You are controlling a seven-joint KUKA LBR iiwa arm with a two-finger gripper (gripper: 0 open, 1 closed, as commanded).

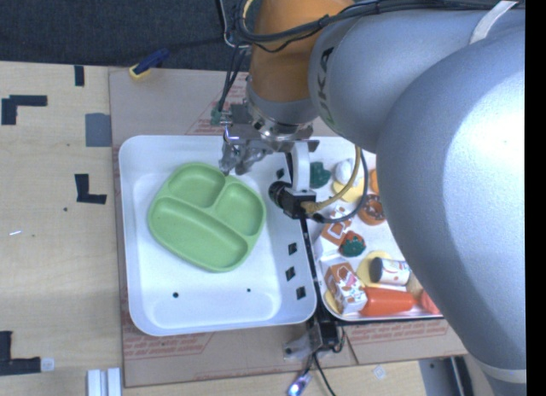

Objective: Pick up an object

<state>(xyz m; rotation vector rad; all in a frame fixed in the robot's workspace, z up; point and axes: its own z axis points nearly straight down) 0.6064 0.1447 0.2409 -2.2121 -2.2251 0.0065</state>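
The gripper (235, 160) hangs over the back rim of a green divided plate (207, 215), its dark metal fingertips close together just above or touching that rim. Nothing is seen between them, and the view from above does not settle how they are set.

The green divided plate has three compartments and lies tilted slightly in the left bin (162, 309), a shallow white tray with rounded corners. The plate sits in the back half of this bin; the front half shows bare white floor with two small dark dots.

The right bin (341, 313) sits just beside the left one, partly covered by the arm. It holds a cluster of small toys: a carton with a printed face (342, 284) near the front, an orange carrot-shaped piece (388, 302) beside it, a yellow-rimmed round piece (386, 268), a red and green item (352, 243), a brown ring like a doughnut (373, 209), a dark green piece (318, 173) and a yellow curved piece (351, 183) farther back.

The grey arm (444, 147) enters from the right and fills much of that side. An orange band (290, 23) sits above the wrist, which points downward. Black cables (220, 10) run along it.

Both bins rest on brown cardboard (171, 100) laid on a pale wooden bench (51, 241) with black markings. A blue and yellow object (149, 62) lies at the bench's back edge, against dark floor.
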